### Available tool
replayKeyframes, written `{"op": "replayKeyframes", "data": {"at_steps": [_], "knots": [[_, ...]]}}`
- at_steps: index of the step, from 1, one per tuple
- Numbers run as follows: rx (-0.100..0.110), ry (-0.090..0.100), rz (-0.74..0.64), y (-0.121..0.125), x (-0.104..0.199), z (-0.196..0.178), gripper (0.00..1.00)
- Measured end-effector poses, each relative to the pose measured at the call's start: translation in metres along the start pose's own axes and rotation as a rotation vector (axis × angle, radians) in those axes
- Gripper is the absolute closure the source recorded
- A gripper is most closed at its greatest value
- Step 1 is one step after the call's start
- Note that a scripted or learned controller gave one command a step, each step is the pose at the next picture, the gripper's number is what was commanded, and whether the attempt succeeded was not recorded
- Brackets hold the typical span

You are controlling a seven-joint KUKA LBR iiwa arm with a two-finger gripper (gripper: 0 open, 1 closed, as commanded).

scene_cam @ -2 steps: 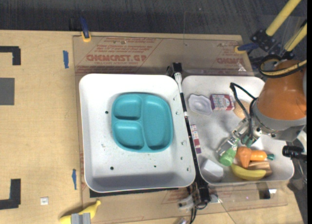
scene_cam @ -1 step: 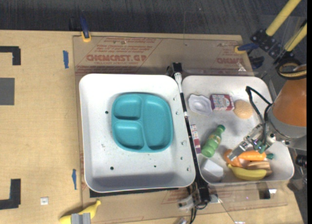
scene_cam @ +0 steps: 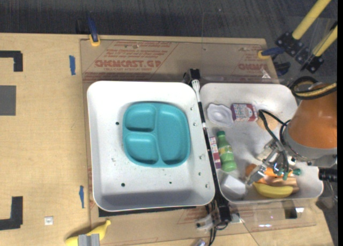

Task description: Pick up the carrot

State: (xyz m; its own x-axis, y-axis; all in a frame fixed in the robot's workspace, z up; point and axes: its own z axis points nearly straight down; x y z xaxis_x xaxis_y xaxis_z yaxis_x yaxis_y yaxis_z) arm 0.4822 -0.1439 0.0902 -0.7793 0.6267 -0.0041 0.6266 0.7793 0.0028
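The carrot point(scene_cam: 254, 172) is a small orange piece in the right bin point(scene_cam: 278, 94), near its front, just above a yellow banana point(scene_cam: 276, 189). My gripper point(scene_cam: 272, 163) hangs directly over the carrot and covers part of it. The grey arm with its orange band point(scene_cam: 320, 125) reaches in from the right. Cables and metal parts of the gripper hide where the carrot ends, and I cannot tell whether it is touched.
The right bin also holds a green bottle point(scene_cam: 226, 155), a white cup point(scene_cam: 218, 114), a pink carton point(scene_cam: 244, 112) and a white block point(scene_cam: 233, 185). A teal divided plate point(scene_cam: 157, 133) lies in the left bin point(scene_cam: 102, 148).
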Motion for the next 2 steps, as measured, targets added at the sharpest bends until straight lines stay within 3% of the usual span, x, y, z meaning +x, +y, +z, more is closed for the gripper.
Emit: {"op": "replayKeyframes", "data": {"at_steps": [1, 2], "knots": [[-0.011, -0.026, 0.003, 0.003, -0.006, -0.012, 1.00], [-0.005, -0.003, 0.081, 0.059, 0.044, -0.097, 1.00]]}}
